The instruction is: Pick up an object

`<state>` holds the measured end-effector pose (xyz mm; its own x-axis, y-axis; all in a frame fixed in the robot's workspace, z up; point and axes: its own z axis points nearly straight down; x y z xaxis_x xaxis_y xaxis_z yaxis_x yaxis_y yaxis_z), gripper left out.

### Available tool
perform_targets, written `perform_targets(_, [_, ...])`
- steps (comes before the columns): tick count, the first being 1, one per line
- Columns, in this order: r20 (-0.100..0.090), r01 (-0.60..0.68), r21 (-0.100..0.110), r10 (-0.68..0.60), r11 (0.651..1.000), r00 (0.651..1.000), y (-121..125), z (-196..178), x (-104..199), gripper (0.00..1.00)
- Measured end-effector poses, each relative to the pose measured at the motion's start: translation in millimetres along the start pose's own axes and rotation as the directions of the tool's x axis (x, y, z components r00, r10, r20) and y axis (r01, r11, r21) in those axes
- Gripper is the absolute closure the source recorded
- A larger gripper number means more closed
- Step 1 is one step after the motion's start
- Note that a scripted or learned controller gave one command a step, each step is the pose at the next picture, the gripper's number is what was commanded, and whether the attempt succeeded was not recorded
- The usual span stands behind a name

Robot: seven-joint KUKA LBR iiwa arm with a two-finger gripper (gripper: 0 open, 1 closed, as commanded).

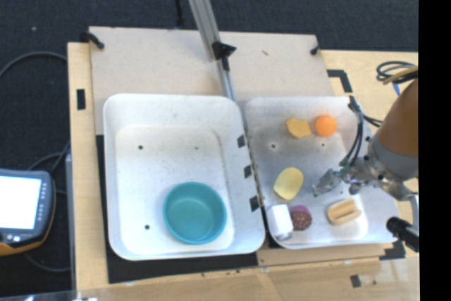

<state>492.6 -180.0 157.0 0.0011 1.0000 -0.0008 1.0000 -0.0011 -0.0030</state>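
Nothing is lifted yet. In the camera view, the gripper [330, 182] is seen low in the right bin [268, 123], between the yellow piece [288, 182] and the tan block [344, 211]; whether it is clenched cannot be told. The grasp remains.

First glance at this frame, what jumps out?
The teal bowl sits alone at the near side of the left bin. The right bin holds the clutter: an orange ball and yellow piece at the far side, a pale yellow lump mid-bin, a tan block near. The gripper hangs low between them.
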Motion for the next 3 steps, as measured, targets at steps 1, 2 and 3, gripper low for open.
perform_targets(1, [0.0, 0.0, 0.0, 0.0, 1.0, 1.0, -0.5, 52.9, -0.9, 0.0])
perform_targets(2, [0.001, -0.005, -0.008, 0.005, 1.0, 1.0, 1.8, 39.0, -1.9, 1.0])
perform_targets(3, [0.003, -0.004, -0.01, 0.004, 1.0, 1.0, -0.3, -11.2, -12.9, 1.0])
